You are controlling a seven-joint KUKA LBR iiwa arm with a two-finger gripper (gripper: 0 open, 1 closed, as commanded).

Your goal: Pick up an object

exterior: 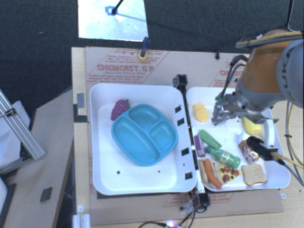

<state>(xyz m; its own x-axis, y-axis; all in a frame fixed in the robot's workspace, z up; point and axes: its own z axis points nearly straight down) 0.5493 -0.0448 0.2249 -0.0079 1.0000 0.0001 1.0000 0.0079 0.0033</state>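
Gripper (218,118) is seen in the camera view low over the far half of the right bin (285,175), between a yellow corn piece (201,112) near the bin's left wall and a yellow fruit (251,126) partly hidden beneath the wrist. Whether it is apart or together cannot be told, and nothing is seen to be held in it.

No object has been lifted, so the task is judged not yet done. The candidates are crowded toward the bin's near edge: a green cucumber (209,139), a green bottle (224,157), a carrot (212,174), a pizza slice (230,173) and a bread slice (254,174). A blue plate (144,133) and purple grapes (119,109) are left in the left bin (102,175).

Bare bin floor appears to lie under the gripper, so a closure made at this spot could be wasted on nothing. If the corn piece is aimed at, it could be nudged against the left wall and rolled away. Should the near cluster be chosen, two touching pieces might be caught at once, or one pushed aside.
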